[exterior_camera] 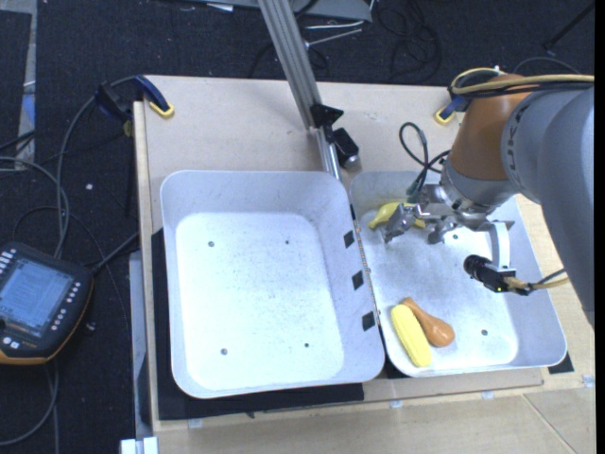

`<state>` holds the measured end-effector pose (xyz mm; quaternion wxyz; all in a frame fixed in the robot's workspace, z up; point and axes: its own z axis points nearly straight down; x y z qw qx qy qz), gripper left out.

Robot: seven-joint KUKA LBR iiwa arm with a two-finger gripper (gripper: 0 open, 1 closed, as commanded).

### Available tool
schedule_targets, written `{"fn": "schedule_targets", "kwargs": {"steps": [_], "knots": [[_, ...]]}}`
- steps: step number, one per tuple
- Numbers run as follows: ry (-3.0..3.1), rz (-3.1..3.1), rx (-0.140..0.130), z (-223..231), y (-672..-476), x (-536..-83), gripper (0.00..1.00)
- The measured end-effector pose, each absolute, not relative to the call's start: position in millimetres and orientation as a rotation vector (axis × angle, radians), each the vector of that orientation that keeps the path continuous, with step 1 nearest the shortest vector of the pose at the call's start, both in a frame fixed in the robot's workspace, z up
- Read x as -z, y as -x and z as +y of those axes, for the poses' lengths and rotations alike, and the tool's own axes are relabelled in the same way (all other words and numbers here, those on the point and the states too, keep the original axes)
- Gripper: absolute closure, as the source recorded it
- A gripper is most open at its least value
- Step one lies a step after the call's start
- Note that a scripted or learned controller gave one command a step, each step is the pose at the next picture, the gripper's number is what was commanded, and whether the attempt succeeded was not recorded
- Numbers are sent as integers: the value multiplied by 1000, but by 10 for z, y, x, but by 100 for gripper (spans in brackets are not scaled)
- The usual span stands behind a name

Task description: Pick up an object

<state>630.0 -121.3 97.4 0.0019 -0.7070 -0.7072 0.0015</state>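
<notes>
Bench, pale wood, bearing two white bins. Right bin (pixel 529 343): my gripper (pixel 416 223) low over its far left part, beside a small yellow object (pixel 383 215); jaw state cannot be told. Near its front edge: yellow block (pixel 410 337) touching an orange piece (pixel 433 325). Left bin (pixel 189 197) adjoining.

We see two bins side by side on the bench (pixel 236 121): the left bin (pixel 189 197) and the right bin (pixel 529 348), their inner rims meeting near the middle. In the right bin's near part lie a banana-shaped object (pixel 410 336) and, touching it on its right, a pear-shaped object (pixel 431 324). Near that bin's far left corner lies a small object (pixel 383 215); the gripper (pixel 416 223) sits just to its right. A slanted rail (pixel 293 50) rises behind the bins. Left of the bench lies a handheld pendant (pixel 33 301).
</notes>
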Motion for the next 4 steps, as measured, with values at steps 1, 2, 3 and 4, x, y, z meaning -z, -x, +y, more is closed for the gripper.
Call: {"fn": "schedule_targets", "kwargs": {"steps": [1, 2, 3, 4], "knots": [[2222, -2222, 0, -1216, -6315, -1105, 100], [2224, -2224, 5, -1266, -6345, -1722, 100], [2224, -2224, 5, -1264, -6260, -2287, 100], [2224, -2225, 4, -1264, -6268, -2812, 100]]}}
